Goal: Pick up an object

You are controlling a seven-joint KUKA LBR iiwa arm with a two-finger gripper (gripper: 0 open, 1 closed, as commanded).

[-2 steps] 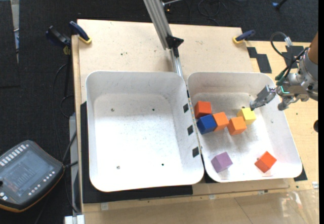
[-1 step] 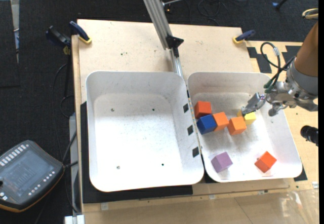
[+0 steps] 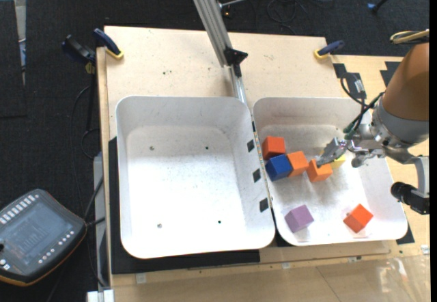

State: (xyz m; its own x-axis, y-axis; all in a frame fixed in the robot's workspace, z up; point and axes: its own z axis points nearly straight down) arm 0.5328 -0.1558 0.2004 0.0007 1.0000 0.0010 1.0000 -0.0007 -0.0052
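- The arm (image 3: 410,99) is cut off by the right edge, so just its wrist and the orange band are seen.
- The gripper (image 3: 332,155) is small and blurred against the white bin wall; I cannot tell how its jaws stand, nor whether anything sits between them.
- A bit of yellow (image 3: 338,164) peeks out just beside the gripper tip; what it belongs to is hard to make out.
- Two white bins: the left bin (image 3: 136,116) and the right bin (image 3: 389,225).
- Six blocks in the right bin: four orange, one blue, one purple.
- Three form a touching cluster near the bin's left wall: an orange block (image 3: 274,145) at the back, the blue block (image 3: 278,167) in front of it, a second orange block (image 3: 298,161) to the blue one's right.
- A third orange block (image 3: 319,171) lies just right of that cluster, directly below and touching or almost touching the gripper tip.
- The purple block (image 3: 299,218) and the fourth orange block (image 3: 358,218) lie apart near the front wall, well clear of the gripper.
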